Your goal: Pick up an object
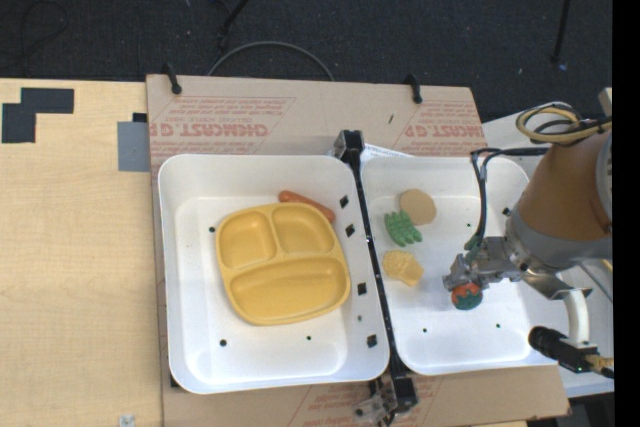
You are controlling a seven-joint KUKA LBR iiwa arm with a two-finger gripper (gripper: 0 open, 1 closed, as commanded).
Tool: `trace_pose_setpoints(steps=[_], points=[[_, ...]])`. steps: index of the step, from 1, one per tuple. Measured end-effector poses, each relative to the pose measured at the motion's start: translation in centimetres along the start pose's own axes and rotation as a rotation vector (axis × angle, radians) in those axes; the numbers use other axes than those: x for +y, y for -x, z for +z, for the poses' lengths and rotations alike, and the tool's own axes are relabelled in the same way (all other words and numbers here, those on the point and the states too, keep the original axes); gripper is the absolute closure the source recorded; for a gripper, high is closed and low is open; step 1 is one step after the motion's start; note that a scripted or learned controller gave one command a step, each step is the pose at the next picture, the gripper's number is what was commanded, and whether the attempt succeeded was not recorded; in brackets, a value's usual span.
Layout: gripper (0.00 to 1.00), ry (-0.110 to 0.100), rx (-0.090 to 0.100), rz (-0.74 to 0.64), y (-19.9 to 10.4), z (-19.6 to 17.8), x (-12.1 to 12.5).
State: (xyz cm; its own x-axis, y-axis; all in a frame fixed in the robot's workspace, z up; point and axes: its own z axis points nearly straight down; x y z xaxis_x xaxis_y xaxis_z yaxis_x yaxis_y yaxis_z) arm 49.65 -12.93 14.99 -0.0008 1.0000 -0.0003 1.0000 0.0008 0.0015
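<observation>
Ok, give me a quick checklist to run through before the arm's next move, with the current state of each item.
1. Gripper over the right bin: ok.
2. Small red and green object directly at the gripper: ok.
3. Object actually held: cannot tell.
4. Green toy, yellow toy and tan round piece apart from the gripper: ok.
5. Yellow divided tray in the left bin, out of the way: ok.
</observation>
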Motion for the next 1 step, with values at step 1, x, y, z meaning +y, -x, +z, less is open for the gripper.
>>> trace_pose_setpoints(steps=[1], points=[[1.00, 0.002, 0.000, -0.001, -0.28, -6.12, 0.63]])
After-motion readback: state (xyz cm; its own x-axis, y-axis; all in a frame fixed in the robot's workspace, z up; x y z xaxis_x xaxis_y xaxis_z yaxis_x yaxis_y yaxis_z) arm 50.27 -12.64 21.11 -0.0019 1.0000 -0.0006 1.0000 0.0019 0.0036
